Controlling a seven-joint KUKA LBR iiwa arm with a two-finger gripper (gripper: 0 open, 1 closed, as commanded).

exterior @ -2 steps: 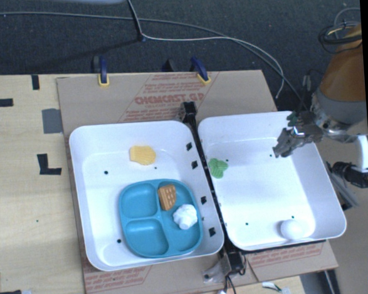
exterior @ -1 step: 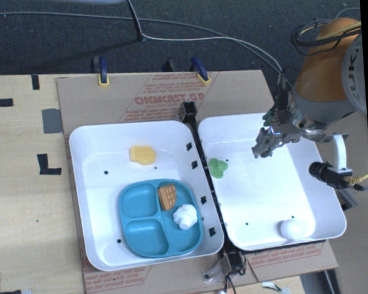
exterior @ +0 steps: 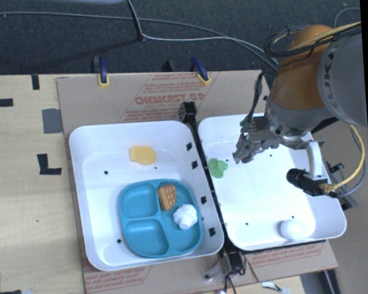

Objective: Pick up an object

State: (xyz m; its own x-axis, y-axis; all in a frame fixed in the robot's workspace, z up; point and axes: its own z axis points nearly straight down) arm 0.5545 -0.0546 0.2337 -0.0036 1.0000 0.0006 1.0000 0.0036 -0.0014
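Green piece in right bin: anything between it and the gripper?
No. In the camera view, bare white bin floor separates the gripper from the green piece near the bin's left wall.

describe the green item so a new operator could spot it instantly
Look at the right white bin, the one the arm reaches into. Follow its left wall, next to the divider between the two bins, to roughly mid-height: the small green object lies there, just left of the gripper. It is the only green thing in view; the bin's other item is a white ball near the front edge.
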